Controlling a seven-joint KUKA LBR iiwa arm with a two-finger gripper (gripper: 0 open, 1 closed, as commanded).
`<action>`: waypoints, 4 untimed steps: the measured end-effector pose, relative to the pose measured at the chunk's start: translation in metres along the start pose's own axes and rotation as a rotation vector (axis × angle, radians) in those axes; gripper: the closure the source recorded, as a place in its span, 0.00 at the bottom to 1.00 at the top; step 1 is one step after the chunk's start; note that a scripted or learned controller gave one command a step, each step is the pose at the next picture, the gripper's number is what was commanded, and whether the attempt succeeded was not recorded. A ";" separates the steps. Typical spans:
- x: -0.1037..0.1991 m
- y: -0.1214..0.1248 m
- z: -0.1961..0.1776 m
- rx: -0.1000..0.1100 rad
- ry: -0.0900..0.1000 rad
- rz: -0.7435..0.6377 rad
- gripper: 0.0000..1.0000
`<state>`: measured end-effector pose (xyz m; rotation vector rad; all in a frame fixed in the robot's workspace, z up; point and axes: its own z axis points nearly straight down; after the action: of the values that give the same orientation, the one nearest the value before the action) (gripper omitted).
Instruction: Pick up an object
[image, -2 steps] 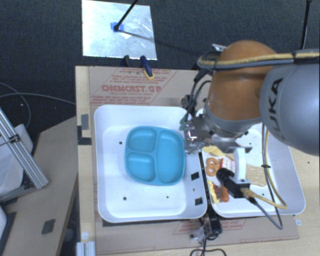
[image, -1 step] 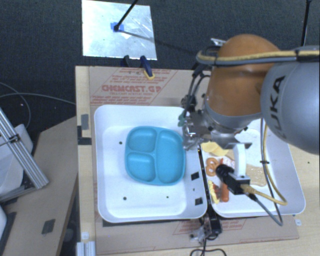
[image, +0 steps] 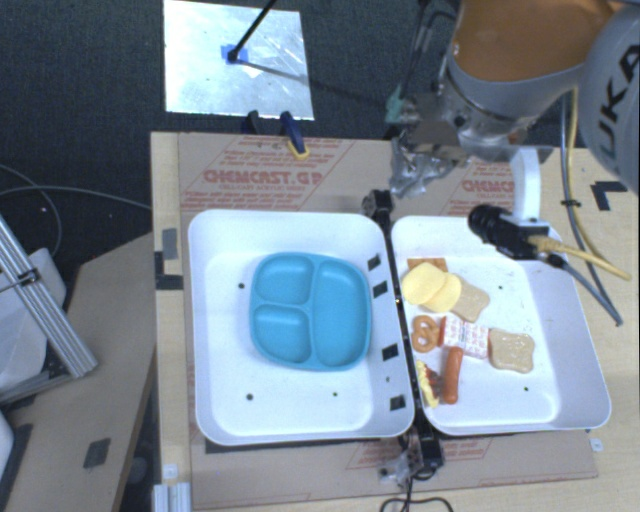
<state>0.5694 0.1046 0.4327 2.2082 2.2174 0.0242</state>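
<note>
The right bin holds several toy foods in its left half. Two yellow round slices lie beside a tan bread piece. Below them sit a pretzel, a red-and-white wrapped piece, a slice of toast and a red sausage. My gripper hangs high over the back rim where the two bins meet, apart from all the food. Nothing shows in it.
A blue divided plate lies in the middle of the left bin. A black cylinder on a white bracket juts over the right bin's back edge. Cables trail down along the right bin's far side.
</note>
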 end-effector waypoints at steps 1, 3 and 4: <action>0.062 0.009 0.091 0.026 -0.002 -0.004 1.00; 0.133 0.055 0.214 0.017 0.001 -0.004 1.00; 0.123 -0.011 0.213 0.021 -0.002 0.003 1.00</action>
<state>0.5620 0.2279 0.2201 2.2213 2.2242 -0.0015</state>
